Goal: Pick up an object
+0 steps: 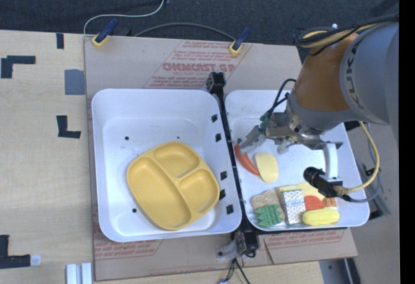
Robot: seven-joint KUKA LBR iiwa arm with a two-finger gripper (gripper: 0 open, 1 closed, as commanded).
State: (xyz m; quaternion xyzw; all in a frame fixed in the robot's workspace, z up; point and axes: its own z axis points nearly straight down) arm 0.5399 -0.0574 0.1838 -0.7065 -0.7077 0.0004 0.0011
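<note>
Wooden tabletop [39,166] carries both bins; the hand [272,133], grip state unreadable, hovers beside the carrot [246,159] and lemon [267,167]. Crowding risks a glancing miss.

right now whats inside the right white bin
The right white bin holds a pale yellow oval piece, an orange carrot-like piece, and a cluster of toy foods. The arm covers its upper part.

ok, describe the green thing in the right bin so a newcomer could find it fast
Look in the right bin, along its near wall. A row of small toys lies there, and the green toy sits at the end nearest the divider, just below a tan toy. It is the one green, bumpy piece; its neighbours are tan, yellow or orange.
</note>
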